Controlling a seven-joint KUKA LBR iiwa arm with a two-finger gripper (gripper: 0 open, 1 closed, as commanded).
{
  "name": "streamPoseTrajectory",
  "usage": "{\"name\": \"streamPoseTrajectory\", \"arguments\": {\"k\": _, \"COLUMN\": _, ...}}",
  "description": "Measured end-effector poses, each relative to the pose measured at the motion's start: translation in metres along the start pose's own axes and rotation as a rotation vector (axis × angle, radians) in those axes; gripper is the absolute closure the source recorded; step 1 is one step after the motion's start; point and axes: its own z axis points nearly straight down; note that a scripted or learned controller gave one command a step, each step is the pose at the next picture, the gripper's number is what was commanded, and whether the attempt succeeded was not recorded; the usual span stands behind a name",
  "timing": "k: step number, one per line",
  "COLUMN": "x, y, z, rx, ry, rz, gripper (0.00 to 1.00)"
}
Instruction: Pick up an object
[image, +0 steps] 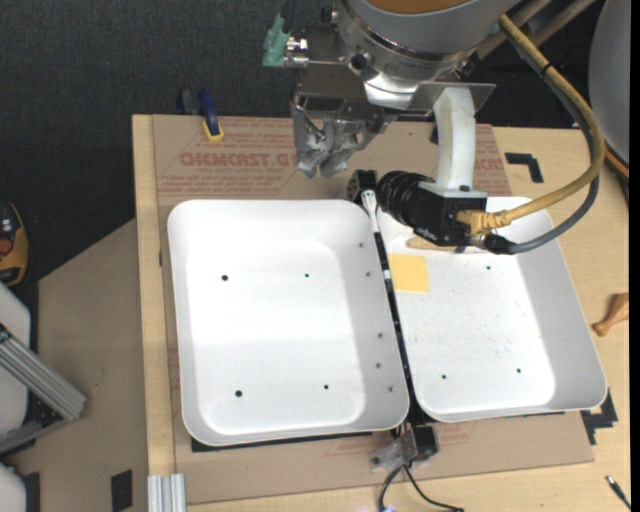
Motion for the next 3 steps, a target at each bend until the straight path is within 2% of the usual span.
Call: {"name": "streamPoseTrajectory", "arguments": {"k": 3, "x": 0.002, "y": 0.001, "z": -0.031, "rx": -0.011, "ry": 0.004, "rz": -0.005, "gripper": 1.00}}
